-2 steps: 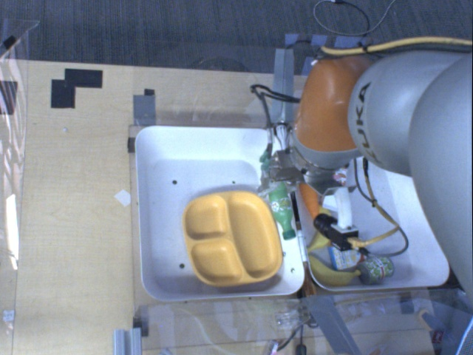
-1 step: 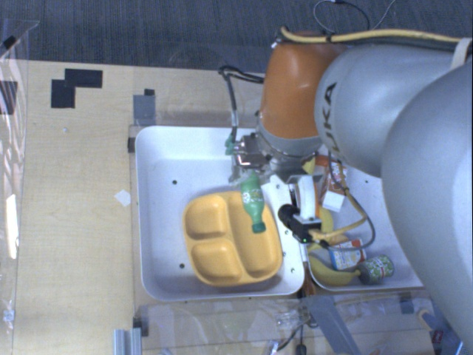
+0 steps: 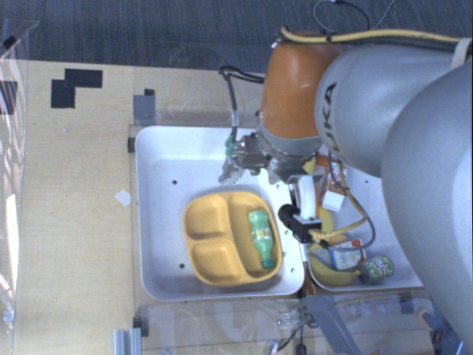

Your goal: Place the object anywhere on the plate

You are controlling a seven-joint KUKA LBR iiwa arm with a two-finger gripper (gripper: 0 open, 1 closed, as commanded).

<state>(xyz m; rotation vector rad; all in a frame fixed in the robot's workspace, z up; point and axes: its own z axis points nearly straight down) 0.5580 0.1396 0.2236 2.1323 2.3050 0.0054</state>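
Observation:
A yellow divided plate (image 3: 222, 246) lies in the left white bin (image 3: 159, 198). In its long right compartment a green bottle (image 3: 261, 238) lies on its side. My gripper (image 3: 231, 170) hangs just beyond the plate's far edge, above the bin floor. It is open, with nothing between its fingers, and stands apart from the bottle. The arm's orange band (image 3: 295, 87) and grey body cover much of the right side.
In the right bin (image 3: 392, 283), partly hidden by the arm, lie a banana (image 3: 334, 274), a small carton (image 3: 345, 257), a greenish can (image 3: 377, 268) and a white packet (image 3: 333, 201). Bare bin floor shows left of and beyond the plate.

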